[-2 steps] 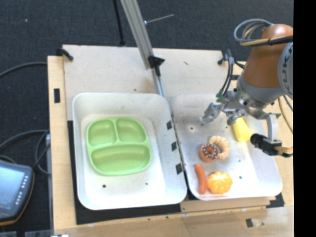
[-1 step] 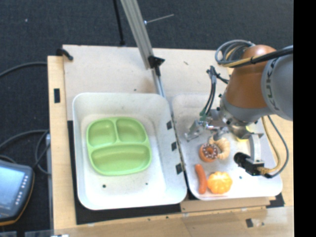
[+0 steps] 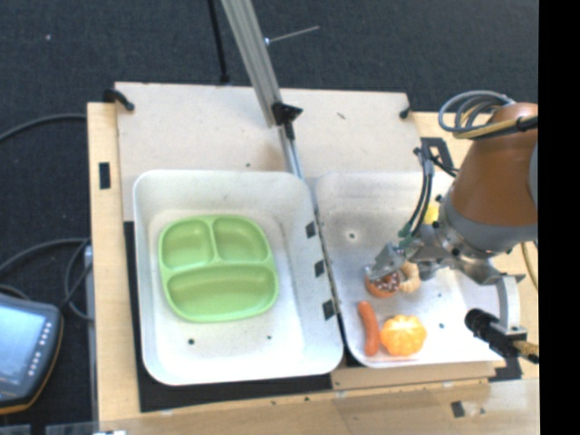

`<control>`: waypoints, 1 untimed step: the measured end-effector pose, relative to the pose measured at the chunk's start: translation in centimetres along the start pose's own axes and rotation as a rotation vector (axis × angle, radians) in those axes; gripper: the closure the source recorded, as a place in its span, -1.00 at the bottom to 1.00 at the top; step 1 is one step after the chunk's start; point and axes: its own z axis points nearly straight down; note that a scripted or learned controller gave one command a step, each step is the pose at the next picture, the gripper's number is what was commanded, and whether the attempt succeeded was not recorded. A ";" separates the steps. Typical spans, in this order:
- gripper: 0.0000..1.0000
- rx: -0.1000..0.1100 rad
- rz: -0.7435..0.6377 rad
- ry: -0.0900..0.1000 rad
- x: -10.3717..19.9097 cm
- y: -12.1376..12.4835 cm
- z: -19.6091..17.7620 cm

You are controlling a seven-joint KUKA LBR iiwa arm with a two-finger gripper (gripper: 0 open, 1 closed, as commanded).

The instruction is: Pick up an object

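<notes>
The gripper (image 3: 391, 263) is low in the right bin (image 3: 362, 198), right over a brownish lump (image 3: 391, 282); whether its claw is wide or closed I cannot tell. Carrot (image 3: 368, 326) and orange (image 3: 403, 335) lie at the lump's six o'clock. Nothing looks lifted yet, so the pick seems unfinished. A green tray (image 3: 217, 267) sits in the left bin (image 3: 154, 352).

Brown-and-cream round object (image 3: 391, 280) in right bin; orange carrot (image 3: 368, 327) beside peeled mandarin (image 3: 403, 335).

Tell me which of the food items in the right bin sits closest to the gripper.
The brown, doughnut-like piece, right at the gripper. The orange carrot and the peeled orange lie further toward the bin's near edge, side by side and apart from the gripper.
</notes>
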 end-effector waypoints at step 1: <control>-1.00 0.004 -0.009 0.003 7.4 -0.1 3.9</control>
